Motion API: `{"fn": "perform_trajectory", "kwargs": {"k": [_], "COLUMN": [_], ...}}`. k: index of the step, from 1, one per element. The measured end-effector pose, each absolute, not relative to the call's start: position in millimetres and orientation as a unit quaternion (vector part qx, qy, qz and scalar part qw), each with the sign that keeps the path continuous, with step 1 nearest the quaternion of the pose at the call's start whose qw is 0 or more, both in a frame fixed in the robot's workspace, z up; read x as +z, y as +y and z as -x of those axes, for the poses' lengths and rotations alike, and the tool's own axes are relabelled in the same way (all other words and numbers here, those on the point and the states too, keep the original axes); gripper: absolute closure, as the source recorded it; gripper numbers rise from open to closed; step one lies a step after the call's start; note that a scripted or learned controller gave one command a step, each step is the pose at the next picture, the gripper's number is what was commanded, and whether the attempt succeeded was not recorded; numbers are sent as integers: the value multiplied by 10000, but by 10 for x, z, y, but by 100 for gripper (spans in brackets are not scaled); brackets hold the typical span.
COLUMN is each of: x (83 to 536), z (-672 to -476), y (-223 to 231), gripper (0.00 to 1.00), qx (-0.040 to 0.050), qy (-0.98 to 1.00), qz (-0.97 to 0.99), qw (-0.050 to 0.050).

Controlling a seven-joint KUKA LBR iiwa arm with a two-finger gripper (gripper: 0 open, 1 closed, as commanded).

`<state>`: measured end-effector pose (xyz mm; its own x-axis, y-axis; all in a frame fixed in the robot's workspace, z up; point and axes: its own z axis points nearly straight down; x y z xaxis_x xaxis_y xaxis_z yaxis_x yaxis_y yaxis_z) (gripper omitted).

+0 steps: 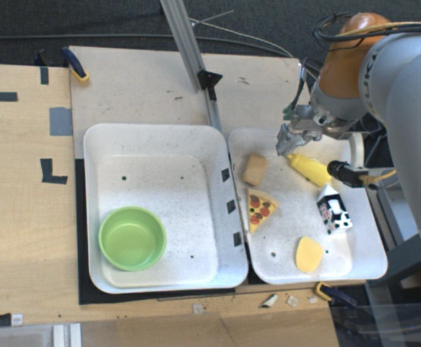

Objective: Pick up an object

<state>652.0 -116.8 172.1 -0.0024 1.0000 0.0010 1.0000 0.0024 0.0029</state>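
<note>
Two shallow white bins are seen side by side on the desk; the left bin is occupied by a green bowl set upright in its near-left corner; the right bin is loaded with several small items; a tan rounded block is placed near the bin's upper left, just beside the divider between the bins; a pizza slice toy is laid just below that block, tip pointed toward the near edge; a yellow banana-shaped piece is laid at a slant in the upper middle of the right bin; a black-and-white small object is found below and to the right of it, its kind not readable; a yellow rounded piece is set near the bin's near edge, well apart from the rest; the grey arm with the orange band is brought in from the right; the gripper is positioned low over the upper part of the right bin, just beside the upper-left end of the yellow banana-shaped piece; contact with it cannot be judged; nothing is seen held by the gripper; whether the gripper is released or clenched cannot be told; a metal pole is seen slanted across the desk above the bins.
</note>
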Motion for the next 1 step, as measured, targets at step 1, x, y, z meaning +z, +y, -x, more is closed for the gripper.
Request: {"fn": "perform_trajectory", "kwargs": {"k": [1], "x": [2158], "z": [-6505], "y": [-1170], "gripper": [100], "qx": [11], "qy": [7077], "qz": [-7065], "qw": [7]}}
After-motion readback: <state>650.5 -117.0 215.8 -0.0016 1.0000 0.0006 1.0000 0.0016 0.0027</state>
